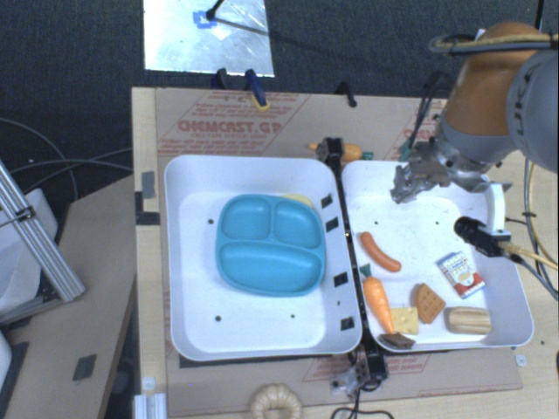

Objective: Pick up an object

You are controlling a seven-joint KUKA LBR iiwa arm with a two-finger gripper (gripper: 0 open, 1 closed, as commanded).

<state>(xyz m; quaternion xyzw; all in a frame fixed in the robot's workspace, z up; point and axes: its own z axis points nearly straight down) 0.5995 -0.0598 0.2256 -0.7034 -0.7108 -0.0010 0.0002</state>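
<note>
Two bins [188, 260]: blue tray [269, 244], toy foods [381, 251].

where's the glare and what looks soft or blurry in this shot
In the camera view, glare falls on the shiny sheet on the dark floor at the top, washing it pale. The white bins are evenly lit, with soft shadows under the blue tray. The arm's hand looks slightly soft, while the carrot and sausage read fairly clearly.
</note>
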